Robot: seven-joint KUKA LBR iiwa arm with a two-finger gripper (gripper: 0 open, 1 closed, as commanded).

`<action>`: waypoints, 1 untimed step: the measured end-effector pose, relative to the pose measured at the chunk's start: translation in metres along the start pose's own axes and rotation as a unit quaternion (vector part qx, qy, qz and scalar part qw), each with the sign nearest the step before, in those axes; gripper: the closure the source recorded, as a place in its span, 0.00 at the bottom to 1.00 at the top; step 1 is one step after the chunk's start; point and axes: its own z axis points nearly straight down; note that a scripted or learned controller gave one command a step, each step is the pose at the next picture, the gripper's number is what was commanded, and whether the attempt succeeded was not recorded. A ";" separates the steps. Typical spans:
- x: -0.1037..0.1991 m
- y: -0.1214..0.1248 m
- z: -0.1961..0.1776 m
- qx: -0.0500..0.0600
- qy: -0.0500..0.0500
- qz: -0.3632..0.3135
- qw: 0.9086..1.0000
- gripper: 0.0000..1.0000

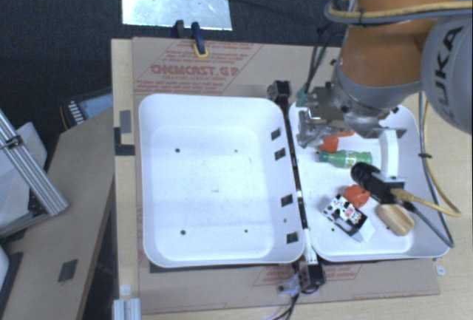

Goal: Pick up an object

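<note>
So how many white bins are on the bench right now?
2. The left bin sits mid-bench; the right bin lies beside it, touching along the middle, partly hidden under the arm.

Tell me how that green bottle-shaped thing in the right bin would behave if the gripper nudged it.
The green bottle lies on its side and looks rounded, so it would probably roll. It looks like light plastic, likely sliding easily across the smooth white bin.

Cardboard-covered bench (199, 60) bearing two shallow white bins side by side: left bin (214, 178) and right bin (414, 233), touching along their inner edges, black clips (284, 156) along that seam.
</note>
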 end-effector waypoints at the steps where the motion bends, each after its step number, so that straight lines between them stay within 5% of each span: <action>1: 0.022 -0.043 -0.083 -0.010 0.003 -0.006 1.000 1.00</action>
